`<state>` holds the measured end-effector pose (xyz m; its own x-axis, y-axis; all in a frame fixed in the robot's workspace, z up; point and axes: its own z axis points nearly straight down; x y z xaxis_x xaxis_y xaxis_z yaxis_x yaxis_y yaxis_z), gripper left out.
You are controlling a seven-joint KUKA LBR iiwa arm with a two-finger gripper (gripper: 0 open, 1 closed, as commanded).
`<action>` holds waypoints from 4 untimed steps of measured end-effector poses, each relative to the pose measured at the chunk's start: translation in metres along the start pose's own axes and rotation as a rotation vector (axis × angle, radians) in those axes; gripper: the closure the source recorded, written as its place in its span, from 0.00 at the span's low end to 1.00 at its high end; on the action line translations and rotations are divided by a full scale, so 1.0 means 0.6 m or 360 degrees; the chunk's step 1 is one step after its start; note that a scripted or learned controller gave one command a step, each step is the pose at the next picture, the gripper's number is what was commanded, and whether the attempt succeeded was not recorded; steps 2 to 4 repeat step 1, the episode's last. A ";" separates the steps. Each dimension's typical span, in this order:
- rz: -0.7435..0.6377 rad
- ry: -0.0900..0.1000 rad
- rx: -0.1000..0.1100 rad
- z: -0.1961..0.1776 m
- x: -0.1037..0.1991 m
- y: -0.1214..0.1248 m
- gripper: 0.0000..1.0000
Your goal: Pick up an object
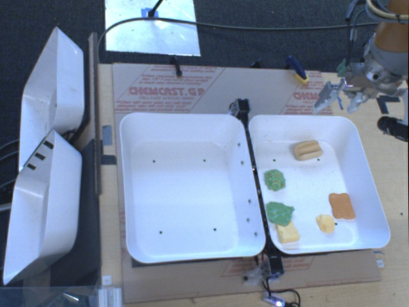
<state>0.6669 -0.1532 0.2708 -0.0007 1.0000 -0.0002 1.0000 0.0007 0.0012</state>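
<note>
The right bin holds several small food-like objects: a tan bread roll, a green broccoli piece, a green leafy piece, a pale yellow block, a small yellow piece and an orange slab. My gripper hangs high beyond the right bin's far edge, at the upper right. Its two fingers are spread apart with nothing between them.
The left bin sits beside the right one, joined by a black clamp strip. Two spare white bins lean at the far left. A shiny metal plate lies behind the bench. A blue-yellow clamp sits at the back edge.
</note>
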 end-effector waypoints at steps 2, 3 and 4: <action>0.0003 0.0004 0.0021 0.288 -0.024 -0.042 0.00; 0.0003 0.0004 0.0021 0.288 -0.024 -0.042 0.00; 0.0003 0.0004 0.0021 0.288 -0.024 -0.042 0.00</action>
